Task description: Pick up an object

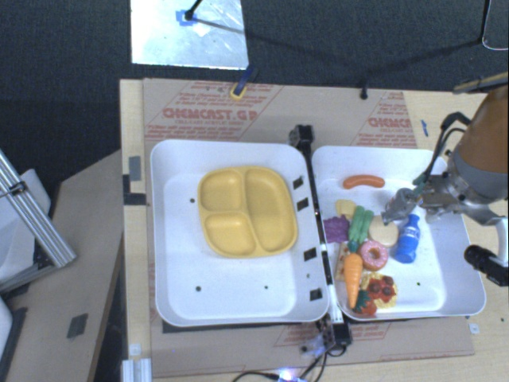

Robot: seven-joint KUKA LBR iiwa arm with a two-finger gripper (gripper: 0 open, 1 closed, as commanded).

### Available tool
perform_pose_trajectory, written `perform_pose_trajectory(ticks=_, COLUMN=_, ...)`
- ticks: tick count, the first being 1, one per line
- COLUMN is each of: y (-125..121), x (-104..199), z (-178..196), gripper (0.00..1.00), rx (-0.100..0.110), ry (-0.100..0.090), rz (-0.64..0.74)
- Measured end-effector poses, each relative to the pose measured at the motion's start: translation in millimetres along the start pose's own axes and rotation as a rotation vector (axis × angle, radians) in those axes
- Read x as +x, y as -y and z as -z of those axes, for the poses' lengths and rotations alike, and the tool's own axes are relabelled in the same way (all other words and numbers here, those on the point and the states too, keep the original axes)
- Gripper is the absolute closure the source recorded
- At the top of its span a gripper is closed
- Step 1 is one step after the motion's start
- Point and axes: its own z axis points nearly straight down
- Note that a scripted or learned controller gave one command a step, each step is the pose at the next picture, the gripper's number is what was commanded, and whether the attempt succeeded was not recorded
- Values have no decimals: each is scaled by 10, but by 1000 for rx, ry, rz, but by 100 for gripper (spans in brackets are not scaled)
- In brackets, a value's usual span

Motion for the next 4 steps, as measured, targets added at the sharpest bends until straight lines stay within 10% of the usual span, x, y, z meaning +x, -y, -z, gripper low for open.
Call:
perform_pose_trajectory(ticks=3, y=57, x=95, z=-1375, gripper=0, rx=1, ry=-1, rz=-1)
perform_pose_trajectory(ticks=4, y=45, x=92, z=-1249, gripper=100, rx=-3, ry=0, rz=-1)
